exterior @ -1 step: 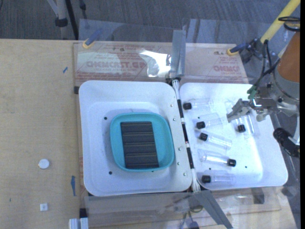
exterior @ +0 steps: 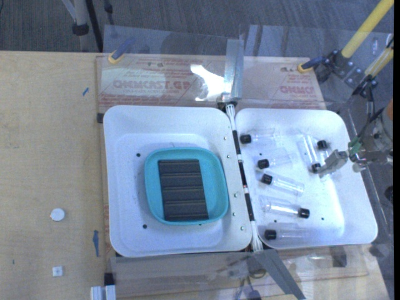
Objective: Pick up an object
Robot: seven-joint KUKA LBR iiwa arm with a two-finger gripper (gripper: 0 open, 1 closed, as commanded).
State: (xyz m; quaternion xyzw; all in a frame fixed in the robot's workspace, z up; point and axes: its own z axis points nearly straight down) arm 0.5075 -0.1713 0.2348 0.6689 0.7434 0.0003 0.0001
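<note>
- Nearest the camera, a clear vial (exterior: pixel 286 234) with a black cap lies flat at the front edge of the right bin (exterior: pixel 359 227), with nothing crowding it.
- Next back, two more vials (exterior: pixel 286 210) (exterior: pixel 282 181) lie on their sides, well apart, so a grab from above looks workable for each.
- Over in the left bin (exterior: pixel 122 230), a teal tray (exterior: pixel 185 184) holding a dark ridged block (exterior: pixel 182 189) sits square in the middle, away from the action.
- Mid-right, the gripper (exterior: pixel 329 164) hangs low over the right bin, just beside a black-capped vial (exterior: pixel 310 150), probably the target.
- The fingers: too blurred and small here; I cannot tell how wide they are or whether anything sits between them.
- Farthest back, two vials (exterior: pixel 257 136) (exterior: pixel 322 144) rest near the rear wall, and beyond that, printed cardboard (exterior: pixel 150 83) on the desk (exterior: pixel 44 136).
</note>
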